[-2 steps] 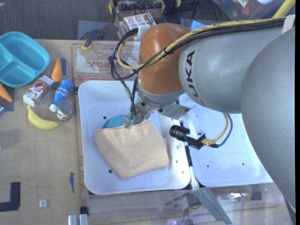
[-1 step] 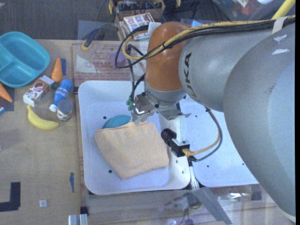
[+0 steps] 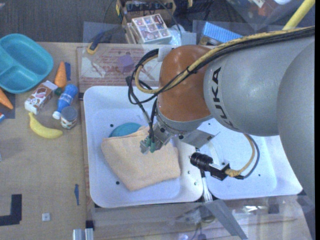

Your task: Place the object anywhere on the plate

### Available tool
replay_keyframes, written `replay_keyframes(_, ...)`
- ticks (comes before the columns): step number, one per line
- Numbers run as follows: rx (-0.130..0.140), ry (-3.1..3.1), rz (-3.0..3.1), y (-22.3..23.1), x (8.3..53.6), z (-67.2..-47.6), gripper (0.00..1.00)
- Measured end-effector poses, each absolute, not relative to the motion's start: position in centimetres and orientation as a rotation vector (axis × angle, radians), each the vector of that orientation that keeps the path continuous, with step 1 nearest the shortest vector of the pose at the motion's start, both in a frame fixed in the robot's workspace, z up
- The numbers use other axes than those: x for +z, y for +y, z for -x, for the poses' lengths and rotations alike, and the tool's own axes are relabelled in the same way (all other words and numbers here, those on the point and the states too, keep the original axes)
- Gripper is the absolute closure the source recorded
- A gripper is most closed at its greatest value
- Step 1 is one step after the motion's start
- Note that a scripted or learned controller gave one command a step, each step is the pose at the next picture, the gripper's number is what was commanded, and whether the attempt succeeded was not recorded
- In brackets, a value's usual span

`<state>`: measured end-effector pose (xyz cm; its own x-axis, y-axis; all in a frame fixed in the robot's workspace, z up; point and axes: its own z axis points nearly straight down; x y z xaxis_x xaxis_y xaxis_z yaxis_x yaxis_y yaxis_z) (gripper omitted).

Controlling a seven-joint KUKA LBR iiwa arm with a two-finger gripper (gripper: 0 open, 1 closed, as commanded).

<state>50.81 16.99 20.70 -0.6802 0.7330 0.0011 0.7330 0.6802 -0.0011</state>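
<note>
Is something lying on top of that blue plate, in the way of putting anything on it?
Yes. A yellow cloth lies over most of the blue plate in the left bin, leaving just a sliver bare. The gripper is down on the cloth's upper edge.

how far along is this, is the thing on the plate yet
Done: the gripper is down on the yellow cloth in the left bin. In hand: nothing visibly lifted. Left: the cloth lies mostly beside the blue plate, overlapping only its edge; it needs moving on.
</note>
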Motion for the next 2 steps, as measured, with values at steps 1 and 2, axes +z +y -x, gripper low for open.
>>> replay_keyframes(1,0.002,-2.705,1.594,15.6,20.2,-50.5,1.0)
replay_keyframes(2,0.001,-2.906,1.189,20.5,17.0,-47.9,1.0)
